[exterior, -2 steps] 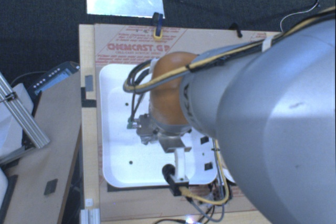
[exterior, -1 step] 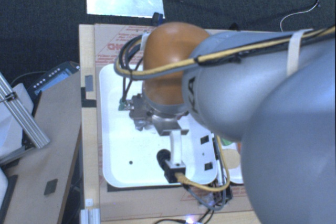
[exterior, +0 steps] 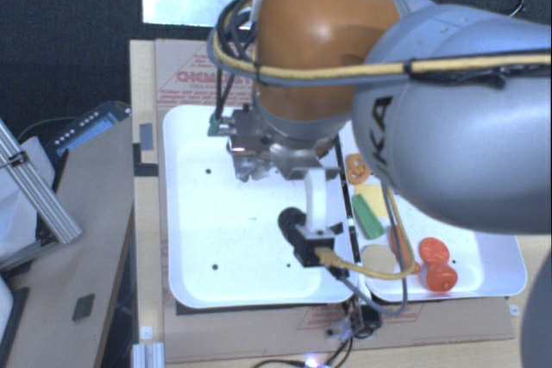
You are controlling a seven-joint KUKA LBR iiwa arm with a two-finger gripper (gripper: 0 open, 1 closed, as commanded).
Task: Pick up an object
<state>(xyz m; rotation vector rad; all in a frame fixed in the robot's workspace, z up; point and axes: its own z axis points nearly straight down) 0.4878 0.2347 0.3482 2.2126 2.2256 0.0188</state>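
Soft focus, even overhead light

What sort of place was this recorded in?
Probably a robotics lab bench set up for bin picking: a grey arm reaches over the white left bin. The right bin holds a green block and red pieces, and aluminium framing stands at left.

The left bin (exterior: 198,215) is white with a few small dark dots; the right bin (exterior: 496,267) is plain white. In it you find a yellow block (exterior: 374,204), a green block (exterior: 369,223), a beige disc (exterior: 377,258), an orange piece (exterior: 356,169), and two red-orange balls, an upper ball (exterior: 434,252) and a lower ball (exterior: 441,277). The arm (exterior: 466,125) is grey with an orange band (exterior: 323,21). The cardboard (exterior: 185,77) at the upper left is tan with red print.
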